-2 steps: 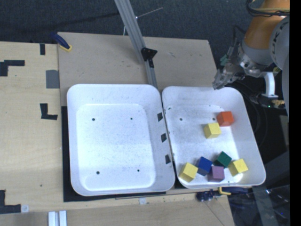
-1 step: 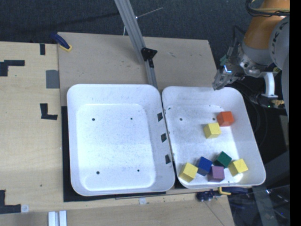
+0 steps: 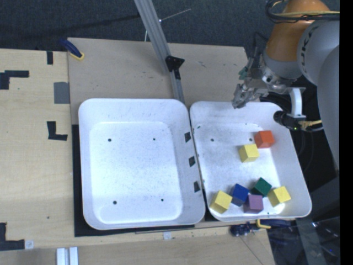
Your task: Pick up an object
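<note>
The right bin (image 3: 220,148) holds several small blocks. An orange block (image 3: 264,138) and a yellow block (image 3: 248,152) lie in its upper right part. Near its front edge cluster a yellow block (image 3: 222,201), a blue block (image 3: 240,194), a purple block (image 3: 255,202), a green block (image 3: 263,186) and another yellow block (image 3: 279,195). My gripper (image 3: 240,99) hangs over the far rim of the right bin, well above and behind the blocks, with nothing visible between its fingers.
The left bin (image 3: 132,159) sits beside the right one, their rims touching in the middle. A slanted metal pole (image 3: 157,32) crosses the bench behind the bins. A blue and yellow clamp (image 3: 71,48) lies at the bench's far left.
</note>
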